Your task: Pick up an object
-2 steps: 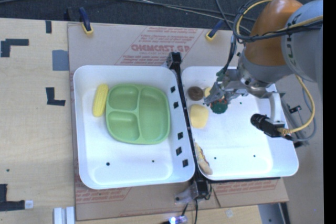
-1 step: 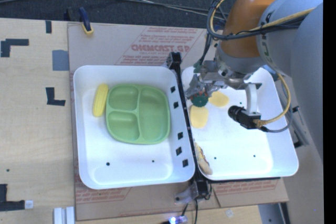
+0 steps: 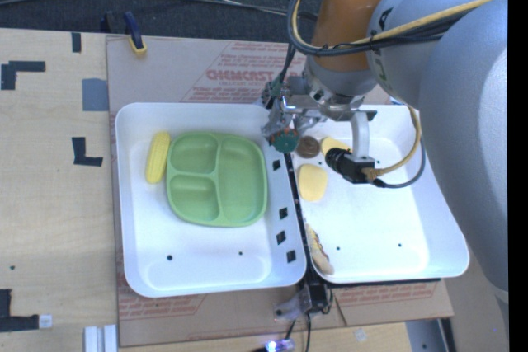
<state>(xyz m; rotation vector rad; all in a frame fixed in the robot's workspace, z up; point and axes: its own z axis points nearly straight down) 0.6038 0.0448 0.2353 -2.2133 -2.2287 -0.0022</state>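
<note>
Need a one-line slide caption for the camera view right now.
Pincer poised over the bins' divider, beside green tray and yellow corn.

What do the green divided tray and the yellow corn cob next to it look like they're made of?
The green tray looks like molded plastic: uniform color, smooth satin surface, rounded compartment ridges. The corn cob is probably a plastic or rubber toy, given its even bright yellow color and soft sheen, though its texture is too small to judge.

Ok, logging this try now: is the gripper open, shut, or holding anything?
Gripper: cannot be told; it sits low at the bins' shared edge, by a small green thing.
</note>
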